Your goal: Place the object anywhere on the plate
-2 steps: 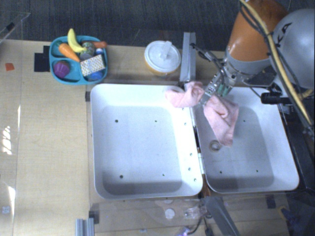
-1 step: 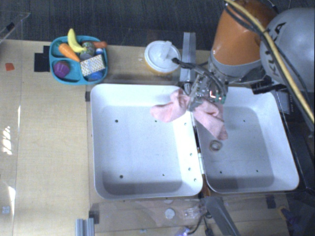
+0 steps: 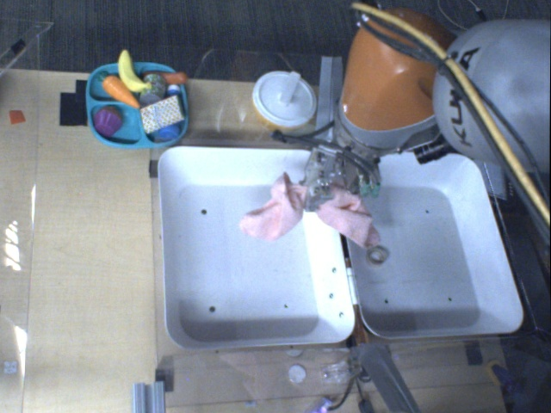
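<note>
The jaws are seen closed on the middle of a pink cloth, which hangs from the gripper over the seam between the two bins. One end of the cloth is draped down into the left bin, and the other is spread toward the right bin, beside a small metal ring that lies on that bin's floor. The grey arm with its orange band is seen reaching in from the right, above the gripper. Beyond the bins, a white lidded cup is set on the bench, and further left a blue divided plate filled with toy food is found, well apart from the cloth.
</note>
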`<control>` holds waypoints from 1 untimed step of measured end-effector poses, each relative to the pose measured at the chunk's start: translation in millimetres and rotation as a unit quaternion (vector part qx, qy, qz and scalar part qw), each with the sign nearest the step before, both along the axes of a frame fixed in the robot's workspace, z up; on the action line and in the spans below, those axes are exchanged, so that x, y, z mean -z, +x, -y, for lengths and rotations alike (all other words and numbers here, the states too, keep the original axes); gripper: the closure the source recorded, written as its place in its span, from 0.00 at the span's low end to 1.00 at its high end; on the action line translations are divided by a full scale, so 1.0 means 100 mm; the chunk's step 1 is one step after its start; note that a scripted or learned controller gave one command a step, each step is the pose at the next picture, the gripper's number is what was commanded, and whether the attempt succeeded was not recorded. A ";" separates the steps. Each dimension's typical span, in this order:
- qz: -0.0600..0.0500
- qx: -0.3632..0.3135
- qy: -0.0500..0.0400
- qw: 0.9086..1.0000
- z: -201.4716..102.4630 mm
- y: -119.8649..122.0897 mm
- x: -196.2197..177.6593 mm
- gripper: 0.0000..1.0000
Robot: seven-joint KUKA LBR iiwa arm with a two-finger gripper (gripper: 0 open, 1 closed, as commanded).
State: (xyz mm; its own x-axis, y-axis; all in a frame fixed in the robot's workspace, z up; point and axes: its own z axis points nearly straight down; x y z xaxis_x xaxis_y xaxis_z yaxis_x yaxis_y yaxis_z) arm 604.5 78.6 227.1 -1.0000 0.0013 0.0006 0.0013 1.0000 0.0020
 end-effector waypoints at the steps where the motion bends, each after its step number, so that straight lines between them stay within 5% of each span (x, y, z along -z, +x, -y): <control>1: -0.001 -0.001 0.000 1.000 -0.54 -0.25 -0.01 1.00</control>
